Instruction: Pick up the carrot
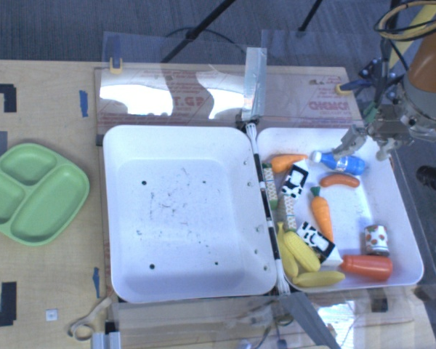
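The carrot (321, 217) lies in the right bin (405, 217), long axis running near-to-far, green top far, beside a sausage (339, 182) and checkered boxes (295, 182), while my claw (367, 142) hangs empty, fingers apart.

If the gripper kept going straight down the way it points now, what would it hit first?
Probably the blue bottle: the gripper hangs just above and right of it, over the right bin. The carrot lies further toward the near edge. Depth is hard to judge from this slanted view.

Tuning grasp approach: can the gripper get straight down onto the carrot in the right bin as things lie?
Probably yes. The carrot lies uncovered mid-bin, nothing on top. The sausage sits just above its green end and a black-and-white block is near its tip. The gripper hovers above the blue bottle.
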